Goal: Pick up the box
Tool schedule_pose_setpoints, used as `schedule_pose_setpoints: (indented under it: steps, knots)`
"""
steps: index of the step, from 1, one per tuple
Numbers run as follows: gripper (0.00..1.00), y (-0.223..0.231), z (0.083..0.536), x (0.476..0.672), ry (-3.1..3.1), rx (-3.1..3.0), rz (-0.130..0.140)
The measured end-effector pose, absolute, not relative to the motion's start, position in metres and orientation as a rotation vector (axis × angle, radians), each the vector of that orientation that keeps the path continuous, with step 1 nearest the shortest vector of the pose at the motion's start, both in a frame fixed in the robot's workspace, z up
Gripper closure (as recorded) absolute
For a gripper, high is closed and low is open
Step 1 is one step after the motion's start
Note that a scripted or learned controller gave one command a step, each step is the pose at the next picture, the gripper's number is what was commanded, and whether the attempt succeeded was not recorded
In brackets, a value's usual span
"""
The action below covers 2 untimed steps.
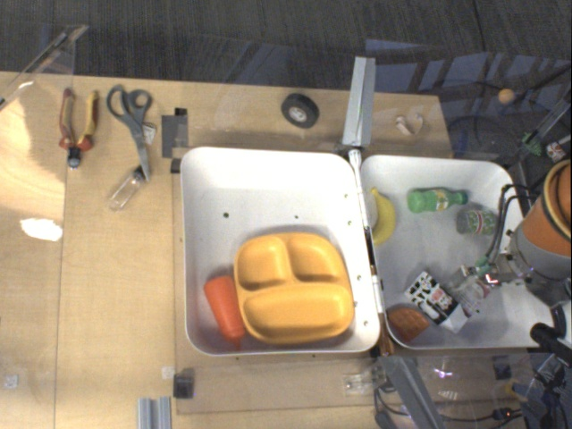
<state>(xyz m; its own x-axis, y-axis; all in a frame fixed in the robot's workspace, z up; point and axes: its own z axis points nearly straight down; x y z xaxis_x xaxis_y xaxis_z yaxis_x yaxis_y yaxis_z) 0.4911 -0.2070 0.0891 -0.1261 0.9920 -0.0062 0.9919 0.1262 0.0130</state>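
Now closing on the box in the right bin.
Lower right of the frame, the box (433, 298), white with dark print, lies tilted on the right bin (447, 170) floor beside a brown object (408, 322); the gripper (474, 286) sits just at its right edge, spread unclear. Best centre over the box, square to its short sides, clear of the green bottle (436, 200) farther up.
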Motion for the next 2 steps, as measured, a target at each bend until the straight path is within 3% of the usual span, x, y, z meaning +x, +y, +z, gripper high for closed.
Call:
schedule_pose_setpoints:
  steps: [1,2]
  knots:
    - [1.00,-0.209,0.102,0.495,2.337,2.058,0.012]
    - [1.00,-0.128,0.153,0.490,2.850,1.300,0.005]
